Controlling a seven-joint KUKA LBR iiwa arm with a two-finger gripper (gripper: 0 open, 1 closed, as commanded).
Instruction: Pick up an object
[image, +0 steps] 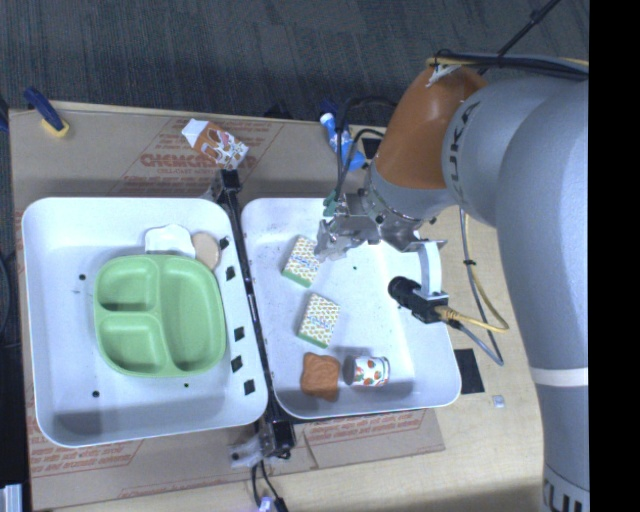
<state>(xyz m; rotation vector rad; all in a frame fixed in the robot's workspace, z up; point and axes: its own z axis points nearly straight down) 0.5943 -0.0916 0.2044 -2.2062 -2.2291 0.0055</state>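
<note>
In the left bin (40, 300) you see a green divided tray (160, 315), with a white piece (168, 238) and a tan disc (206, 249) at its 12 o'clock. In the right bin (440, 365), a patterned block (300, 261) lies at 10 o'clock, a second patterned block (319, 319) near the centre, and a brown toast piece (320, 376) and spotted cup (368, 371) at 6 o'clock. The gripper (330, 240) hangs just beside the upper block; whether its fingers are wide or narrow, you cannot tell.

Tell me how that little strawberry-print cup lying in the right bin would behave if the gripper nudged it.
The cup lies on its side on the right bin floor, so it would probably roll. It looks small and thin-walled, likely light. The brown toast piece close beside it might stop it rolling that way.
</note>
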